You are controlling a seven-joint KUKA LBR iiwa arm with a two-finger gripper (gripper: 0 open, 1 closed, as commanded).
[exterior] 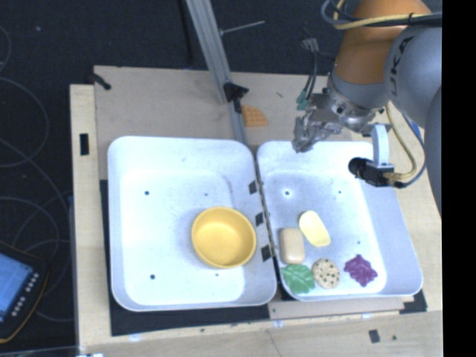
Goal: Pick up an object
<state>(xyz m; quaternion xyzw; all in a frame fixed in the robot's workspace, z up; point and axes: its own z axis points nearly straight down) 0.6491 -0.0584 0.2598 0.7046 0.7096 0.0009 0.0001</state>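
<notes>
My gripper (303, 141) hangs over the far left corner of the right bin (387, 222), well above its floor, with nothing visible between its fingers. Near the front of that bin lie a pale yellow block (314, 228), a tan block (291, 245), a green leaf-shaped piece (298, 277), a round speckled cookie (326, 273) and a purple grape cluster (361, 269). A yellow bowl (222, 236) sits upright in the left bin (149, 169), near its right side. All these objects are well in front of the gripper.
A grey metal post (212, 50) rises at a slant behind the bins' shared wall. A small orange patch (253, 117) lies on the bench behind the bins. A black cable fitting (370, 171) overhangs the right bin's far side.
</notes>
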